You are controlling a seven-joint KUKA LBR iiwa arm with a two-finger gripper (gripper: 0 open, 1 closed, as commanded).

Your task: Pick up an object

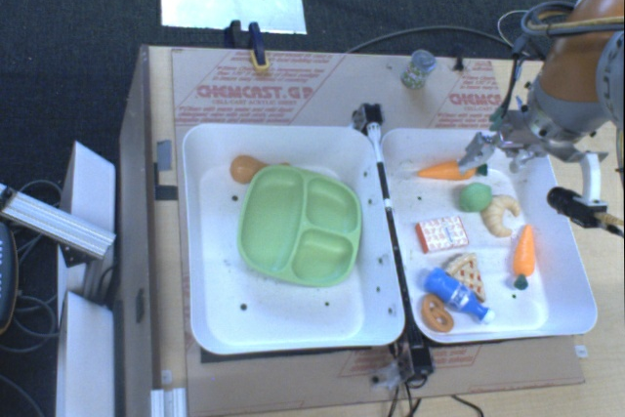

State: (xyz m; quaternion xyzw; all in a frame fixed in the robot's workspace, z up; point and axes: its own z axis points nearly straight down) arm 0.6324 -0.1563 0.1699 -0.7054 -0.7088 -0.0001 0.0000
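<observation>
The right bin point(567, 274) holds several toy foods. An orange carrot point(444, 172) lies at its far left, with a green ball point(476, 196) and a croissant point(502, 213) just in front. A second carrot point(524, 251), a red-and-white box point(441, 233), a waffle wedge point(467, 273), a blue bottle point(457, 295) and a pretzel point(436, 313) lie nearer the front. My gripper point(496, 157) hovers over the bin's far side, right of the first carrot's tip. It is open, with nothing between its fingers.
The left bin point(217, 298) carries a green divided plate point(300, 226) and an orange ball point(246, 169) at its far left. A black divider rail point(388, 210) runs between the bins. A small jar point(420, 68) stands on the bench behind them.
</observation>
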